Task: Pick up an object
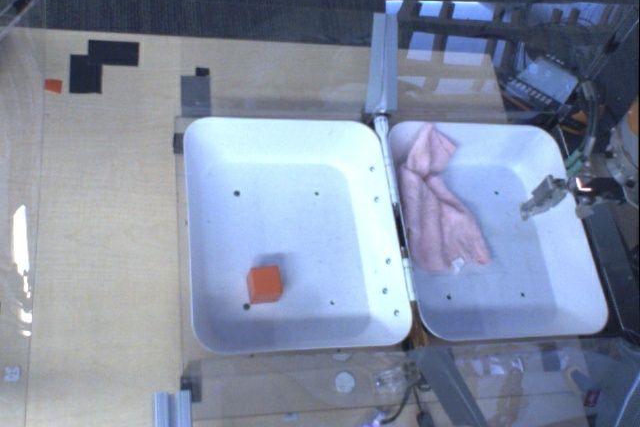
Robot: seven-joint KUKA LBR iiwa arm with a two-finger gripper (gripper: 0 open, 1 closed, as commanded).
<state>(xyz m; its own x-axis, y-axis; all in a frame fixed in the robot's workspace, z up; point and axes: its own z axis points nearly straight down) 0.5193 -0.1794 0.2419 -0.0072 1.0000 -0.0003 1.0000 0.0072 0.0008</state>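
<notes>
Pink cloth point(437, 205), soft and crumpled into a long, folded heap, lies along the left side of the right bin point(560, 310), close against the wall shared with the left bin point(215, 235). Both bins are shallow, smooth white trays with rounded corners and a few small dark dots on their floors. A small orange block point(265, 284), boxy and matte, sits low on the left bin's floor, well apart from the cloth. At the right bin's right edge hangs the gripper point(540, 198), grey metal, nothing between its tips; how wide they stand I cannot tell. The bench point(100, 235) is pale wood.
</notes>
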